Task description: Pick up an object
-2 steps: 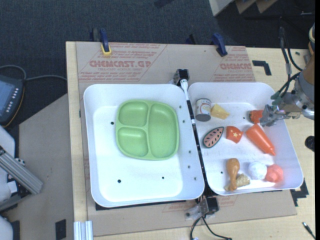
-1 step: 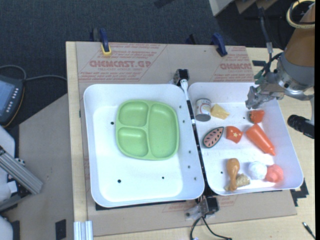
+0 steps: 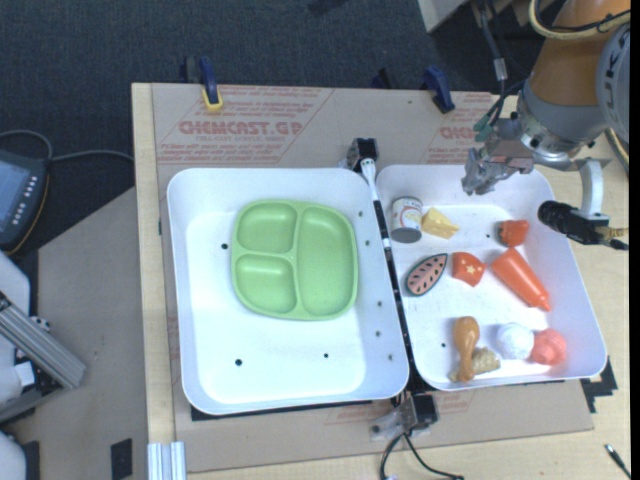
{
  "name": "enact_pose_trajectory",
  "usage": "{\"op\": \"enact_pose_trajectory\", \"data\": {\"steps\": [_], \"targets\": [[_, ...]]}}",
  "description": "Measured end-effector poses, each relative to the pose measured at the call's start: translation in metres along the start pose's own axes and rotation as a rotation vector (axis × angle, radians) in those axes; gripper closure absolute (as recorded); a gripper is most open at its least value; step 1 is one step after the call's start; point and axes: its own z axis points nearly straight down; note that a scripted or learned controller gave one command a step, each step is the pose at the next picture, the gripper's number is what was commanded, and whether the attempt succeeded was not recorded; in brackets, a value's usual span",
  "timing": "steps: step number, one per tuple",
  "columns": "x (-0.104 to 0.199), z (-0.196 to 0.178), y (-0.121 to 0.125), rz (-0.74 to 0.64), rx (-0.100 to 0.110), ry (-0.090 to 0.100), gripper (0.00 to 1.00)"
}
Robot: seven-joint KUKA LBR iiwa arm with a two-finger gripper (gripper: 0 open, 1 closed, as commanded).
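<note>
Gripper, finger state not discernible, hovers over right bin's far edge, apart from cheese wedge and can; descent here risks grasping nothing.

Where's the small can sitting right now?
The can lies in the right bin, at its upper left near the divider, touching or nearly touching the cheese wedge on its right, above the watermelon slice.

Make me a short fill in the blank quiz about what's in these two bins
1. The green divided plate lies in the ____ bin.
2. The plate has ____ compartments.
3. The gripper hangs over the ____ bin's far edge.
4. The drumstick lies in the ____ bin.

Missing words: left; three; right; right
</note>
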Motion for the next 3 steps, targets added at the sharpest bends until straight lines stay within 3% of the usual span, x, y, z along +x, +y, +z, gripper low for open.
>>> {"op": "enact_pose_trajectory", "data": {"steps": [1,2,3], "targets": [[0.018,-0.007,0.029,0.002,-0.001,0.0,1.0],[0.022,0.008,0.021,0.005,0.008,0.001,1.0],[0.016,-0.008,0.026,0.004,0.0,-0.001,1.0]]}}
